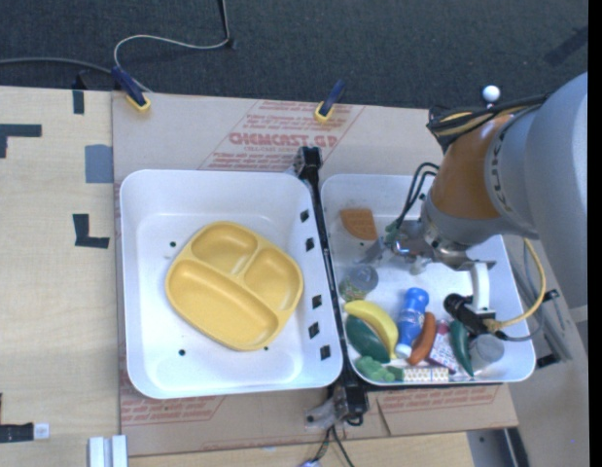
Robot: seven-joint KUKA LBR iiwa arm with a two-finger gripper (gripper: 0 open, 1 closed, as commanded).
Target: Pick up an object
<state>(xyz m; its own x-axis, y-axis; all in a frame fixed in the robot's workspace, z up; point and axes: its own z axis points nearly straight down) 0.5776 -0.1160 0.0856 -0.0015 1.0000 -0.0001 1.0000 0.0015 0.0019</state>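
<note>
At the left of the frame we see a smooth white bin (145, 290) holding a glossy yellow plastic plate (234, 284), rounded and split into compartments. In the right bin (519, 363) lie a curved yellow banana (374, 323), a blue bottle (411, 317), a slim red sausage shape (424, 339) and dark green pieces (364, 343). The gripper (393, 244) sits low near the bin's upper middle; whether its fingers are apart, we cannot tell.
</note>
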